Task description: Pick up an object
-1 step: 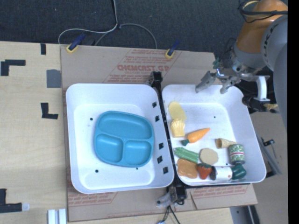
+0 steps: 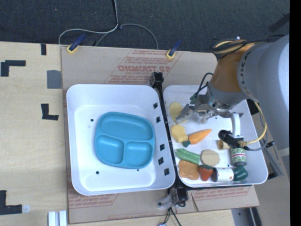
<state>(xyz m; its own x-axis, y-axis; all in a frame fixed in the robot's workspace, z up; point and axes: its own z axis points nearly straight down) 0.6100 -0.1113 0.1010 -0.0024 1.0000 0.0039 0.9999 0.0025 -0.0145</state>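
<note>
In the right bin (image 2: 256,171), I see my gripper (image 2: 196,116) spread wide and holding nothing, low over the far half. The toy carrot (image 2: 199,136) lies just on its near side, long axis running left-right, tip pointing right.

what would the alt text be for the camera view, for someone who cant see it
A grey robot arm with an orange band holds its gripper over the right bin, above toy foods including a carrot. The left bin holds a blue divided plate.
</note>
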